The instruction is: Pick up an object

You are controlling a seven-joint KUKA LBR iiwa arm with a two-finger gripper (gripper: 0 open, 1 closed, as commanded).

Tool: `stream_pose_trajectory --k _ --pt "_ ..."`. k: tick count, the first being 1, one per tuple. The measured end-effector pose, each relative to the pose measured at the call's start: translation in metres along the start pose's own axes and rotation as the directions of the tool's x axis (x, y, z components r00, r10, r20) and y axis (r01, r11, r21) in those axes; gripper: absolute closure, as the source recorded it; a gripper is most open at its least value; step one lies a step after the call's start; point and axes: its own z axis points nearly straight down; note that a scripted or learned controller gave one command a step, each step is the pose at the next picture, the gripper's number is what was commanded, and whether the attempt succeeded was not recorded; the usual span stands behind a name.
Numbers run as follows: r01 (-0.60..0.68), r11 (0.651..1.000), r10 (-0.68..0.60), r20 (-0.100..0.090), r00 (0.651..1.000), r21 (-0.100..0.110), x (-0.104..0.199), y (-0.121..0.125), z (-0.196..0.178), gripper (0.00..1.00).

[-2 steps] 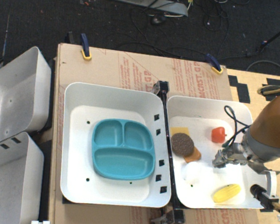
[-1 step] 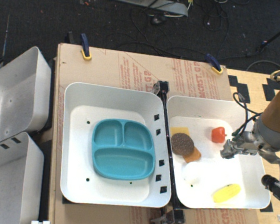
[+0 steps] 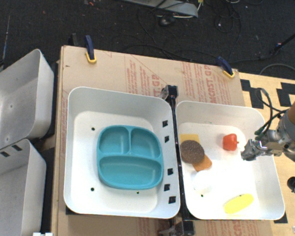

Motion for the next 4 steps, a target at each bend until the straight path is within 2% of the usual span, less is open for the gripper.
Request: stream_pose_trajectory --k 1,2,4 --pt "0.001 1.000 -0.001 0.000 1.000 -0.001 0.001 -0.006 -0.061 1.00" --pt "0.004 1.000 -0.004 -0.003 1.000 0.003 0.051 0.014 -0.066 1.00" --pt "0.003 1.000 -0.003 -0.003 1.000 0.005 0.134 0.040 -0.048 1.00"
